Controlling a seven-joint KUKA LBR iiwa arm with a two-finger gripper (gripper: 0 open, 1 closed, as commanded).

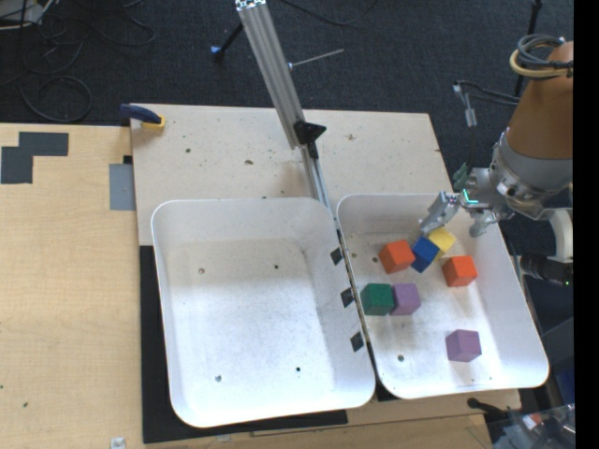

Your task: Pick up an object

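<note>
Two white bins are set side by side on the desk [225, 152]. Seven blocks are seen in the right bin [524, 344]: an orange block [397, 255], a blue block [425, 253], a yellow block [442, 241], a second orange block [459, 270], a green block [378, 298] and two purple blocks [406, 298]. The fingers [437, 215] are spread apart above the bin's far edge. Nothing is held between them. The left bin [187, 223] is seen beside it.

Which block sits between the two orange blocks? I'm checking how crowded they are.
In the camera view, the blue block sits between the orange blocks, with the yellow block just behind it.
</note>
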